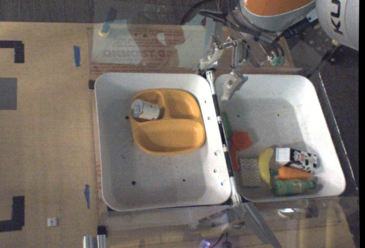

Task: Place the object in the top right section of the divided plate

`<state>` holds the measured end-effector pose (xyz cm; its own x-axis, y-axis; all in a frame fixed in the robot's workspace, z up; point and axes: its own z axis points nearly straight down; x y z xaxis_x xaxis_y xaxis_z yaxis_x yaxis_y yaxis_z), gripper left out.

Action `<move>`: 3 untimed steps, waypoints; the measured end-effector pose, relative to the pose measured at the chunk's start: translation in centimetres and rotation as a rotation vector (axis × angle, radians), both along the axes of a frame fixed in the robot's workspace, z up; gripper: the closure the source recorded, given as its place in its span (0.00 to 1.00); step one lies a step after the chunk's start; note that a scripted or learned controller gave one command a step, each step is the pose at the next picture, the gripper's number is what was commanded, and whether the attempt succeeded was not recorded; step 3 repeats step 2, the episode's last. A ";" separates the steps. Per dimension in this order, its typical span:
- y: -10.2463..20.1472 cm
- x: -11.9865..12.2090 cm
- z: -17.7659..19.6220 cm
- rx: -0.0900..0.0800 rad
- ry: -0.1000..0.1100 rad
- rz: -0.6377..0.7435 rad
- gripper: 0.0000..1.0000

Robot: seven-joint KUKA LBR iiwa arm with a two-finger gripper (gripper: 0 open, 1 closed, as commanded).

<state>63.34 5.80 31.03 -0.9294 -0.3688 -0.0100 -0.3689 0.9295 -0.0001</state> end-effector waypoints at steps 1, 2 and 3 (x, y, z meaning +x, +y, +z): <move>0.0 0.0 0.0 0.000 0.000 0.000 0.00; -2.4 -4.2 3.0 -0.003 0.002 0.199 0.00; -2.4 -4.2 3.0 -0.003 0.002 0.199 0.00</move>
